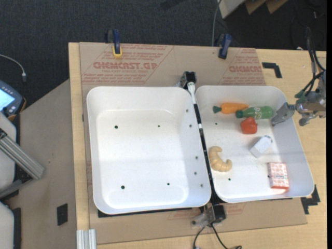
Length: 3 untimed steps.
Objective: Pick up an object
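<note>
Worktop (pixel 155 61): tan board with red lettering printed on it, two clamps on the far edge, a yellow one (pixel 117 47) on the left and a blue one (pixel 224 45) further right.
Left bin (pixel 98 139): white and shallow, a few small dark dots on its floor.
Right bin (pixel 295 139): all the stuff sits in here, its left wall right up against the left bin.
Carrot (pixel 232 108): orange, lying on its side near the far wall.
Green bottle (pixel 255 112): lying flat just right of the carrot, they look like they touch end to end.
Red thing (pixel 249 125): small red lump just in front of the bottle, honestly can't tell what it is.
White block (pixel 261 146): tilted a bit, mid bin towards the right.
Croissant (pixel 220 158): curled pastry shape near the left wall, well apart from the rest.
Pink box (pixel 278 176): near the front right corner, on its own.
Claw (pixel 282 114): at the bin's right rim, close to the bottle's right end. Can't tell whether it's spread or pressed together, and nothing shows in it.
</note>
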{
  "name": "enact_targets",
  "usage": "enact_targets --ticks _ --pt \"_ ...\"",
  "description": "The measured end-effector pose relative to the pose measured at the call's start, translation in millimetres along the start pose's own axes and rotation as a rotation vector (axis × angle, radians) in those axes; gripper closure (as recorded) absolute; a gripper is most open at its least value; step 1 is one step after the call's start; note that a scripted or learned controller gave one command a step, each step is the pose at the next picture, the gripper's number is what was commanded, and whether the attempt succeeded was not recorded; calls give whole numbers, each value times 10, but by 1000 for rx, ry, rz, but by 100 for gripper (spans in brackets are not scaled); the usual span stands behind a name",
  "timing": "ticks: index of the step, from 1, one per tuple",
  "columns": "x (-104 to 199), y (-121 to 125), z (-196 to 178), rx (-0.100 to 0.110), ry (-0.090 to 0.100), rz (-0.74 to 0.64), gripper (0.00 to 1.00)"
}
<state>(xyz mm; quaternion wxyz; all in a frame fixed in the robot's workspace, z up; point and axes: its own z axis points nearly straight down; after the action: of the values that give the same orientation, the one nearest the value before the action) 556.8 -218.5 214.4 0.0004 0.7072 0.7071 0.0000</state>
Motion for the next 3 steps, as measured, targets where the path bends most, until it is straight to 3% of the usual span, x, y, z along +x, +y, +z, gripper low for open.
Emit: enact_targets --ticks 1,2,3 --pt "-59 568 -1703 -23 -9 -4 0" --pt "-56 542 -1701 -6 -5 -2 100" --pt "686 419 -870 9 5 -5 100"
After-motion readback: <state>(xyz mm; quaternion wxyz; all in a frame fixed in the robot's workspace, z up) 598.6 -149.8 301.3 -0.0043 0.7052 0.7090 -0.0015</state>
